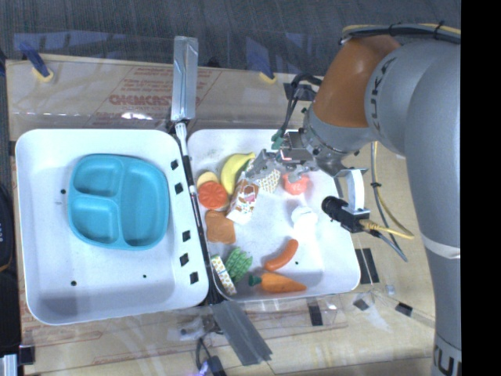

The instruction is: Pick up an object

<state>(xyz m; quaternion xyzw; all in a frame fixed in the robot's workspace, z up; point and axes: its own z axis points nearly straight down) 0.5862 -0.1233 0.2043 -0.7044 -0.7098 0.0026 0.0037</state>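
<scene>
Two white bins on my table, side by side; entries run from the near edge back.

Right bin (pixel 344 276), near rim: a carrot (pixel 278 283) lying flat, a green leafy toy (pixel 239 263) to its left, and a narrow patterned packet (pixel 221 273) against the divider. Just behind the carrot I see an orange-red sausage (pixel 283 253) set at a slant.

Mid bin: a brown bread-like piece (pixel 221 228) by the divider, a small white object (pixel 304 217) towards the right, and a little carton (pixel 246 200) tilted between them.

Further back: a red tomato (pixel 212 194), a yellow banana (pixel 234 169), a checked pale piece (pixel 269 181), and a pinkish-red item (pixel 296 183) directly under the wrist.

Left bin (pixel 31 233): one blue divided plate (pixel 120 200), resting flat at the centre.

Arm (pixel 407 92): grey with an orange band, reaching in from the right over the far part of the right bin. The gripper (pixel 280 161) hangs just above the checked piece and the banana's tip. I cannot tell whether the fingers are spread or closed, and I see nothing clearly held between them.
</scene>
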